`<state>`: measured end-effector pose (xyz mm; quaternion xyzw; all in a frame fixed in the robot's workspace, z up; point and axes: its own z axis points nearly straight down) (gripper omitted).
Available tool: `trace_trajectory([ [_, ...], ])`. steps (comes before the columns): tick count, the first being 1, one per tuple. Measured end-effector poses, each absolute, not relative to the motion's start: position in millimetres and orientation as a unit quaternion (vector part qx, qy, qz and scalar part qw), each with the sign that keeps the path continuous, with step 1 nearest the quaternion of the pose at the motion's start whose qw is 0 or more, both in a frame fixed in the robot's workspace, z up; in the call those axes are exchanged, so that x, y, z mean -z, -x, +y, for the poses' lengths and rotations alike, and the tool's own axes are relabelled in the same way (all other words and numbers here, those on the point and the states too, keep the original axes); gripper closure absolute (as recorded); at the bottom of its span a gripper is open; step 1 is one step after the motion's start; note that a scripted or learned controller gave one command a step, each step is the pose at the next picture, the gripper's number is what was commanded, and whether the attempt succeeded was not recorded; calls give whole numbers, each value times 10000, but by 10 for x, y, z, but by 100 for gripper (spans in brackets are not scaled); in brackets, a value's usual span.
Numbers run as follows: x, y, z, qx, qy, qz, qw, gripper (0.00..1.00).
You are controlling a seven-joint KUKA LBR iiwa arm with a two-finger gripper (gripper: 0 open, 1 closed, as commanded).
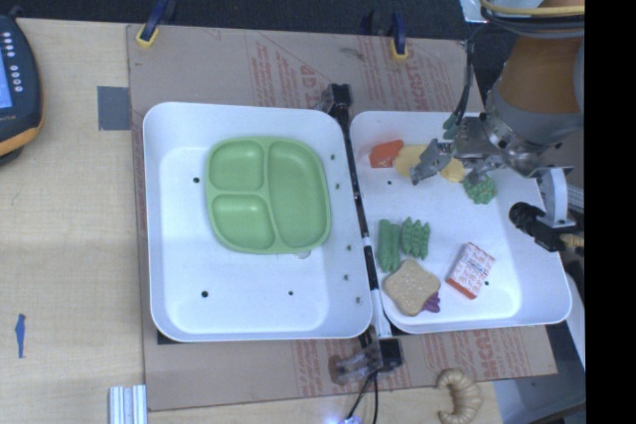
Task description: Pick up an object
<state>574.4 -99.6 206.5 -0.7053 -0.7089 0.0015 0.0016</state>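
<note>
My gripper (429, 165) hangs low over the back of the right bin (537, 308), its dark fingers pointing left and down. Just to its left lies an orange wedge (386, 154). A yellow piece (453, 171) sits partly hidden under the wrist, and a green broccoli-like piece (480, 188) lies right of it. Further forward in the same bin are green bean pods (401, 240), a slice of bread (410, 287) on a purple scrap, and a small red and white packet (470, 270). Nothing shows between the fingers.
The left bin (179, 293) holds a green divided plate (268, 195). A black clamp (339, 98) sits at the bins' back joint and another fitting (363, 362) at the front. A handheld pendant (15, 84) lies far left; a tan curled object (460, 395) lies on the bench front.
</note>
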Motion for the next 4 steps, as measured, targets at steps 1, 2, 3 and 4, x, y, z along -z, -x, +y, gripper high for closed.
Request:
trace_trajectory([
  [1,-865,-6505,-906,-15,7034,-7108,-5,0],
  [2,-928,-6570,-1035,-4,7059,-7084,-3,0],
  [3,-1038,-6572,-1038,-8,7052,-7090,-3,100],
  [4,-1977,-5821,-637,9,7049,-7093,6,100],
])
